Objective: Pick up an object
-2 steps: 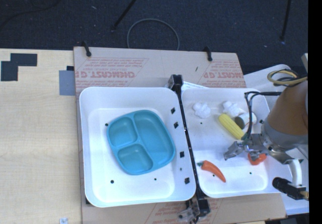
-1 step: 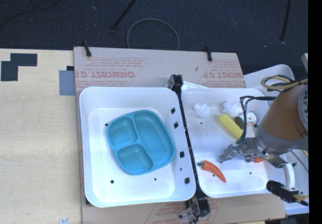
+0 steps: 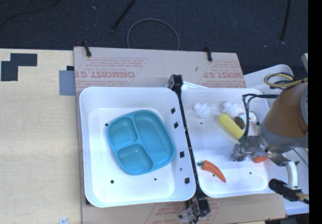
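**Arm low over the right bin**

Cardboard-topped bench (image 3: 151, 69) carries two white bins. Left bin (image 3: 95, 117) holds a blue divided tray (image 3: 140, 141) at its centre. Right bin (image 3: 236, 182): corn cob (image 3: 230, 125) mid-bin, carrot (image 3: 213, 169) near the front edge. Gripper (image 3: 245, 153) sits low near the right edge; whether its fingers are apart is unclear.

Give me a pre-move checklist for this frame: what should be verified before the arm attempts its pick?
1. Objects within the right bin: ok; corn cob, carrot, white pieces lie inside.
2. Gripper over the right bin: ok, low near its right side.
3. Object held: cannot tell.
4. Carrot apart from corn cob: ok.
5. Blue tray away from the arm: ok, in the left bin.
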Action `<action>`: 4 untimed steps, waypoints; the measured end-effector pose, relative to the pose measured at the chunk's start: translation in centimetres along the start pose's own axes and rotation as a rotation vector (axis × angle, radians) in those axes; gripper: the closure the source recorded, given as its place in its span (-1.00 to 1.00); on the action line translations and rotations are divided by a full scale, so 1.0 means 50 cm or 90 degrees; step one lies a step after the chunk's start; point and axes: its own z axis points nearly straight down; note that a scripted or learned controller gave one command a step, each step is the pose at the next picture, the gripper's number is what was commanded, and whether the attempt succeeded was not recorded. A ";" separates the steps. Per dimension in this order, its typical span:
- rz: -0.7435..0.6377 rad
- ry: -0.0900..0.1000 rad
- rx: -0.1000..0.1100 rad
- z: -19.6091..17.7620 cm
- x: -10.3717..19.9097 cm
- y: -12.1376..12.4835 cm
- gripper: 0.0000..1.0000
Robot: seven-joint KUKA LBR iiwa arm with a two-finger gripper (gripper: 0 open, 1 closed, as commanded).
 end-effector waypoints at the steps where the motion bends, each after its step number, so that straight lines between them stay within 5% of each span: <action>1: -0.004 -0.001 -0.001 -0.087 0.010 0.008 1.00; 3: -0.004 -0.002 -0.002 -0.283 0.020 0.019 1.00; 4: -0.004 0.000 0.001 -0.283 0.103 0.024 1.00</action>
